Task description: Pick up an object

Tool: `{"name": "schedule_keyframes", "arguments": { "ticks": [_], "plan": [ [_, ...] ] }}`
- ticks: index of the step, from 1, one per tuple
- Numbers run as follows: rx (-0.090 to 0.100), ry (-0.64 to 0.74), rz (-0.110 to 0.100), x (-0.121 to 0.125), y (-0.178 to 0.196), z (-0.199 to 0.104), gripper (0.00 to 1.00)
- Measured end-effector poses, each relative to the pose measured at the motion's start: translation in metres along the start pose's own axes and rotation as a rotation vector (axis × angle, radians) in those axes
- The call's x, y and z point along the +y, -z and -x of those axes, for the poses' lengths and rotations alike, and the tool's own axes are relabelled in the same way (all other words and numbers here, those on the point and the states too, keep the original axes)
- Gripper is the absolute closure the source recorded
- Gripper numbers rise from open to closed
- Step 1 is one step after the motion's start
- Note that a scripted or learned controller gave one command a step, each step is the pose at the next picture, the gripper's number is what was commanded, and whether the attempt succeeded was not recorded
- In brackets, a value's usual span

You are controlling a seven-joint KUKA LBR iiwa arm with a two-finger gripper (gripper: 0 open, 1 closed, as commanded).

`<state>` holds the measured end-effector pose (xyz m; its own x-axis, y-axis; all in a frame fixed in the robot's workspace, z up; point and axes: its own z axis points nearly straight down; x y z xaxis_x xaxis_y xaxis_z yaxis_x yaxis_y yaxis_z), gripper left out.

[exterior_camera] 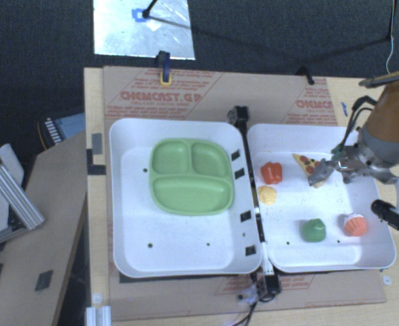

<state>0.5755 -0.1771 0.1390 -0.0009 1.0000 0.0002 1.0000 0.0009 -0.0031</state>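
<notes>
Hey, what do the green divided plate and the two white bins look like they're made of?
Green divided plate: looks like moulded plastic, matte, with one even colour and soft rounded compartment ridges. Left white bin and right white bin: probably thin formed plastic, smooth and slightly glossy, with rounded corners and shallow walls. I can't be sure from the look alone.

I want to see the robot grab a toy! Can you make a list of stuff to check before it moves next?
1. Toys within the right bin: ok. Pizza slice, red pepper, yellow piece, green toy and cupcake all lie there.
2. Hand near a toy: ok, beside the pizza slice.
3. Toy between its fingers: cannot tell.
4. Toys apart from each other: mostly ok; the pepper and yellow piece sit close.
5. Green plate out of the way: ok, it is in the left bin.
</notes>
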Motion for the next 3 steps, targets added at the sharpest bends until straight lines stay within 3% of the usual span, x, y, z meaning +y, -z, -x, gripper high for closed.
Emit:
{"name": "schedule_keyframes", "arguments": {
  "ticks": [1, 2, 3],
  "plan": [
    [0.0, 0.001, 0.001, 0.0, -0.052, -0.001, 0.0],
    [-0.002, 0.001, 0.007, 0.002, -0.038, 0.0, 1.0],
    [-0.002, 0.004, 0.01, 0.007, 0.017, -0.01, 1.0]
  ]
}}
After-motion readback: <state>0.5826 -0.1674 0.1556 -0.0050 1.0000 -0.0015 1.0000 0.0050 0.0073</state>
